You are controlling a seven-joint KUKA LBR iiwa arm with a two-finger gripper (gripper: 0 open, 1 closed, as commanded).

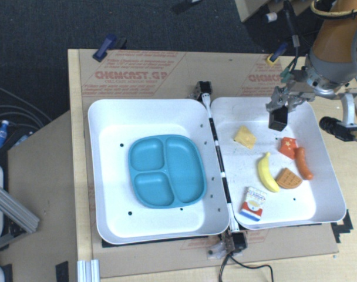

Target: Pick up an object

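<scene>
Bench board (137, 69) reads "CHEMCAST GP" in red, repeated partly at right. Right bin (325, 204) holds a pale yellow cheese wedge (245, 137), banana (266, 172), red-orange piece (288, 147), sausage (303, 162), waffle-like brown piece (289, 178) and a small carton (253, 204), print unreadable. Gripper (278, 117) hangs above the bin's upper part, nothing visibly held; opening: cannot tell. Left bin (102, 157) holds a blue divided tray (167, 170).
</scene>
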